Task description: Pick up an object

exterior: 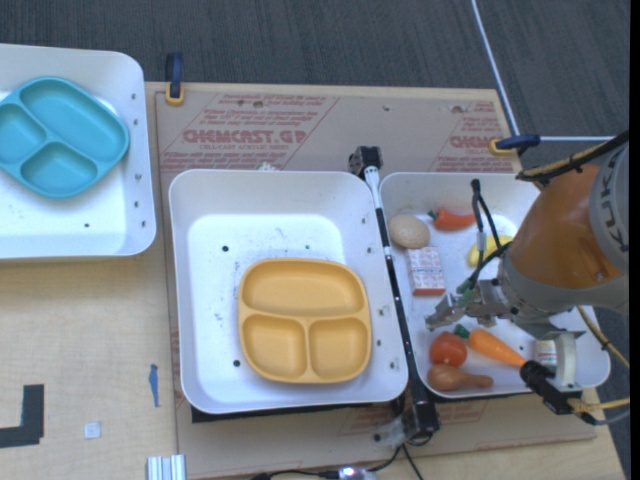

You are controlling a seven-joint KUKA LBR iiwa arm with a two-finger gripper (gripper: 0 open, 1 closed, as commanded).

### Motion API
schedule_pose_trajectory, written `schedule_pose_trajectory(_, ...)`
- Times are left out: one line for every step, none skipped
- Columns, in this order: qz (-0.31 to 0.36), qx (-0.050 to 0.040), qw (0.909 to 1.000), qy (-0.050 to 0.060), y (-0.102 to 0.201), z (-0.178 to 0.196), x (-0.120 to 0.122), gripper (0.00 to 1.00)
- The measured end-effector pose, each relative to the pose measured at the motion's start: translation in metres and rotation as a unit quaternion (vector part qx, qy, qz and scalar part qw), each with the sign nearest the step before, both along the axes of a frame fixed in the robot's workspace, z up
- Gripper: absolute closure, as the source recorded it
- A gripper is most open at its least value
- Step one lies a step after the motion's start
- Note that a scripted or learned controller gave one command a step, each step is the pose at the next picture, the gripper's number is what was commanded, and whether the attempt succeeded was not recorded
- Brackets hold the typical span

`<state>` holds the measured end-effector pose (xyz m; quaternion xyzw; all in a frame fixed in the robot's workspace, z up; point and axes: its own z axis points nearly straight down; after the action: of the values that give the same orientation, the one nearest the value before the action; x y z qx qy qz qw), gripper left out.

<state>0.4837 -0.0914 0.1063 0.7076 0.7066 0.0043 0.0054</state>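
In the right bin (597, 366) lie the small things for picking: a beige potato-like lump (408, 231) and a small red-orange piece (455, 220) near the far wall, a pink-and-white block (427, 270) below the lump, and a red tomato (449, 349), an orange carrot (495, 348) and a tan pear-shaped piece (459, 377) near the front wall. The gripper (452, 313) hangs low just above the tomato and carrot, with nothing visibly between its fingers; whether they are open or closed cannot be told. The left bin (200, 268) holds a yellow divided plate (304, 320), and a blue divided plate (58, 135) sits on a white tray (120, 228) at far left.
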Motion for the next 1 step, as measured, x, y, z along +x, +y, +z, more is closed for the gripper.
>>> schedule_pose_trajectory(0.000, -0.0005, 1.0000, -0.002, 0.0000, 0.0100, 0.0014, 1.00)
